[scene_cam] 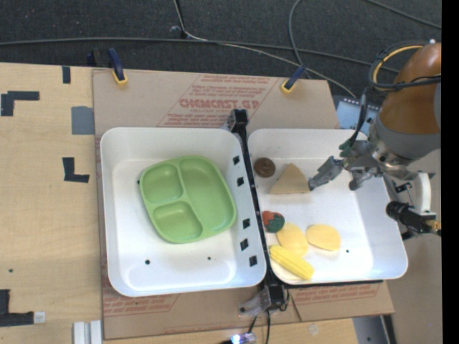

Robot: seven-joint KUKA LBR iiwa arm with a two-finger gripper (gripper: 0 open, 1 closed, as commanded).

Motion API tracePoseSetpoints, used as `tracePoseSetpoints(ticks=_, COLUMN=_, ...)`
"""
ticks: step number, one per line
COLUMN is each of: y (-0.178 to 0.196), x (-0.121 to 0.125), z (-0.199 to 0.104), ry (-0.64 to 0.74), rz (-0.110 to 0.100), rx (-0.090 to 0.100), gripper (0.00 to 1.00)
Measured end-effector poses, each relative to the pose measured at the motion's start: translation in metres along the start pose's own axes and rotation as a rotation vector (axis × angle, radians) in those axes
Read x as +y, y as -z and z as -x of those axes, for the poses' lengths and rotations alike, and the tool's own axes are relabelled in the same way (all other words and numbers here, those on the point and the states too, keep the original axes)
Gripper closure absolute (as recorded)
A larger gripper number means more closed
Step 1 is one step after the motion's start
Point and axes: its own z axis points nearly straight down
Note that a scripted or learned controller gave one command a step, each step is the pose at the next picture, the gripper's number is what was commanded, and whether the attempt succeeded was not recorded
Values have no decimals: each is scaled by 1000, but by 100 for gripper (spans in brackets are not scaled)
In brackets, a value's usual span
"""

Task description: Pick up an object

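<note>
My gripper (338, 175) hangs over the right bin (373, 213), its two fingers spread apart with nothing between them. Just to its left lies a tan wedge (289, 180), and a brown round piece (265, 166) sits beyond that near the divider. Lower in the same bin are a red and green piece (272, 221), a yellow lump (292, 237), a yellow oval (323, 236) and a corn cob (291, 263).
The left bin (122, 264) holds a green sectioned plate (188, 198). A black divider (244, 192) runs between the bins. The arm's wrist (409, 113) with its orange band looms at the right edge, and cables cross the dark area behind.
</note>
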Motion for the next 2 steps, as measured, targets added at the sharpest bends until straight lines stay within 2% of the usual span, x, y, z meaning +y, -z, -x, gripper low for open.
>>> tracePoseSetpoints(ticks=1, y=7, x=3, z=0, ry=3, rz=12, rx=-2, gripper=0)
tracePoseSetpoints(ticks=2, y=-40, x=-4, z=-5, ry=3, rz=9, rx=-2, gripper=0)
